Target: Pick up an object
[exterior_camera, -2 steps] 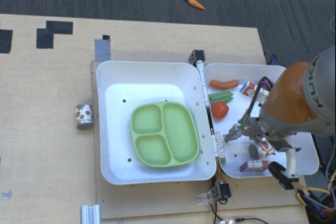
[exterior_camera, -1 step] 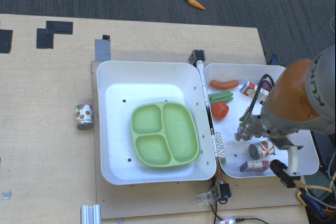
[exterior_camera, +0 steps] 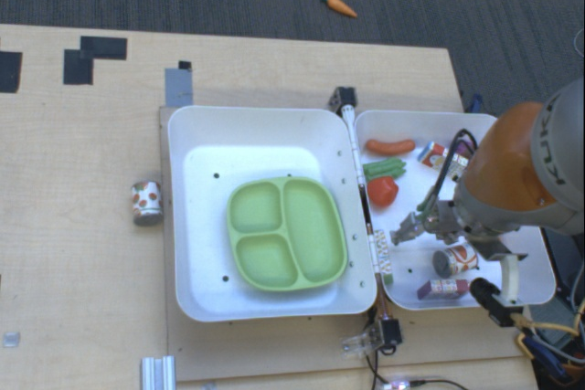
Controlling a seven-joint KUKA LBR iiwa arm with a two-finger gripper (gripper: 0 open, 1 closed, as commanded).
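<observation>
My gripper (exterior_camera: 417, 228) hangs over the middle of the right bin (exterior_camera: 539, 288), below the orange wrist band. Just left of it and a little further back lies a red tomato (exterior_camera: 383, 190). A green vegetable (exterior_camera: 384, 167) and a reddish sausage (exterior_camera: 390, 145) lie behind that. A small red and white packet (exterior_camera: 437, 154) sits at the back, partly under the arm's cable. A small can (exterior_camera: 454, 261) lies just in front of the gripper, and a purple packet (exterior_camera: 443, 289) lies by the front wall.
The left bin (exterior_camera: 196, 196) holds a green three-part plate (exterior_camera: 286, 233). A small patterned can (exterior_camera: 145, 201) stands on the bench left of the bins. An orange carrot (exterior_camera: 341, 6) lies on the carpet beyond the bench.
</observation>
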